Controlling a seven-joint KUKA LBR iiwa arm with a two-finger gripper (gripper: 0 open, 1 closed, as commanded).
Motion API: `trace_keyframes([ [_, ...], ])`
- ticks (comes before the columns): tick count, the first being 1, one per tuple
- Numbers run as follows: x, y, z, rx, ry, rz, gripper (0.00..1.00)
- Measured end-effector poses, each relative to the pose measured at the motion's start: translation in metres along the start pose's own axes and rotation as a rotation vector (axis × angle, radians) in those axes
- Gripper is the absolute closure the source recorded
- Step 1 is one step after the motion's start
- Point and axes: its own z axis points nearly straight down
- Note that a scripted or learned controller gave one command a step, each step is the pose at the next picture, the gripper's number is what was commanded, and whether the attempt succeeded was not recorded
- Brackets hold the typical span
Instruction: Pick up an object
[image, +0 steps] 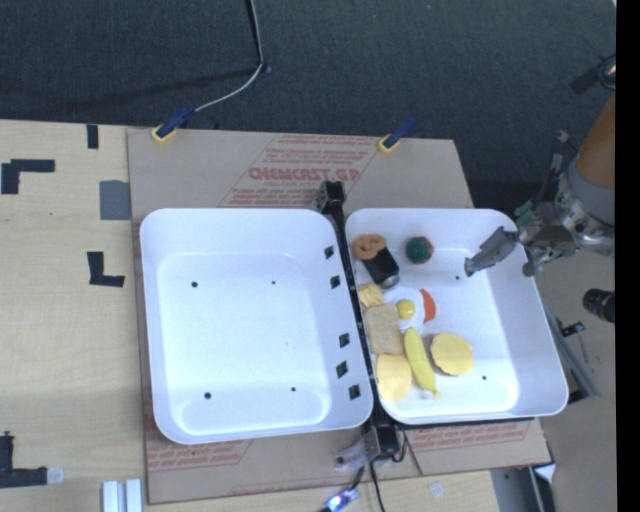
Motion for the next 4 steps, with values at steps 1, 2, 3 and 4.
trace_keyframes([
  [1, -0.01, 0.029, 0.11, 0.008, 0.002, 0.0, 0.0],
  [2, 0.042, 0.033, 0.197, -0.003, -0.001, -0.004, 0.0],
  [3, 0.039, 0.04, 0.177, -0.022, -0.001, -0.001, 1.0],
  [4, 0.052, 0.078, 0.193, 0.025, -0.006, -0.003, 1.0],
])
